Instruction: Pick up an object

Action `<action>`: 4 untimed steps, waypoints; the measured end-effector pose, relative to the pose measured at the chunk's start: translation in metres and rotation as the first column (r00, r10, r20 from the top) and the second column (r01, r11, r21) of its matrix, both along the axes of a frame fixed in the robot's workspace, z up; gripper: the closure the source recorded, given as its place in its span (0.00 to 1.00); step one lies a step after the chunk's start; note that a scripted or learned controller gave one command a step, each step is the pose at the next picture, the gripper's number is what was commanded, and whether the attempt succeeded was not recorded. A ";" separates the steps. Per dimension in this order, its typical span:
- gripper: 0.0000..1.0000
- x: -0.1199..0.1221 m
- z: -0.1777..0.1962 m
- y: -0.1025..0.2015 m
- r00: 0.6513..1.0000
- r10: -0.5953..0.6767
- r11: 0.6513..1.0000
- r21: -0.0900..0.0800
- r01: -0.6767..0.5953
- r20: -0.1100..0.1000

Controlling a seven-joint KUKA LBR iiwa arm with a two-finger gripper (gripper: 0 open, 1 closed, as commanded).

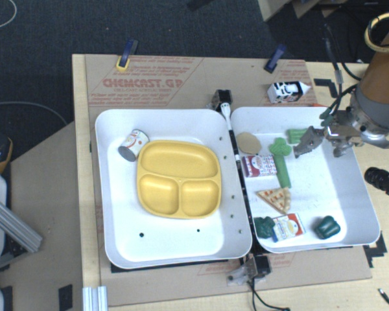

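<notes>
1. The gripper (316, 138) hangs over the far part of the right bin (350, 193); whether the claw is released or clenched, I cannot tell.
2. Nearest to it lies the green toy (282, 161), left of the gripper.
3. It looks light, stiff and smooth; take it across its thin stem.
4. Its far end and the arm's wrist blur together.

— What's on the bench (155, 83)?
— Two shallow white bins, touching side by side: the left bin (110, 193) toward nine o'clock, the right bin (350, 193) toward three.
— Anything else?
— A small black-and-white carton (288, 91) on the brown board at about one o'clock, just beyond the right bin's far rim.
</notes>
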State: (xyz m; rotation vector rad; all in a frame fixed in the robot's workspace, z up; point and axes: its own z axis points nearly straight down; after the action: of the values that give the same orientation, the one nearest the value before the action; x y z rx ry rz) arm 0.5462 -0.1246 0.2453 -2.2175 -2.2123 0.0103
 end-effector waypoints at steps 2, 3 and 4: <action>0.00 0.008 -0.040 0.000 1.000 0.002 1.000 0.000 -0.002 0.005; 0.00 0.010 -0.083 0.000 1.000 0.002 1.000 0.000 -0.002 0.005; 0.00 0.006 -0.146 0.005 1.000 0.002 1.000 0.001 -0.002 0.002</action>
State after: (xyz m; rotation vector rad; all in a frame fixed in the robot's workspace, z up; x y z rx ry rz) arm 0.5525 -0.1199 0.0993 -2.2156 -2.2153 0.0066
